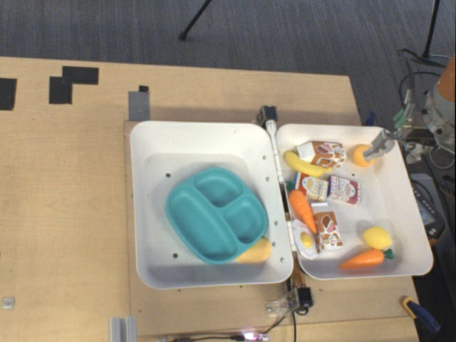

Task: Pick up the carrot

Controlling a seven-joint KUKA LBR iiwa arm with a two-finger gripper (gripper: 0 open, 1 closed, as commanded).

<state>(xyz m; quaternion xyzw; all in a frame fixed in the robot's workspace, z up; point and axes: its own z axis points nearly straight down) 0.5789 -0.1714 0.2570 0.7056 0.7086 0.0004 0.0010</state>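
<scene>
While the tool [380, 143] is hovering at the right bin's [420, 230] far edge, finger state indiscernible, it should be heading for the carrot [302, 210] lying by the divider, approaching along its length.

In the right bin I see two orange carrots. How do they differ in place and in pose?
The carrot by the divider lies at the right bin's left side, slanting from upper left to lower right, close against small printed cartons. The carrot by the front wall lies almost level, just below the lemon, and its green end shows at the right. Both are orange, tapered and lying flat, away from the gripper.
</scene>
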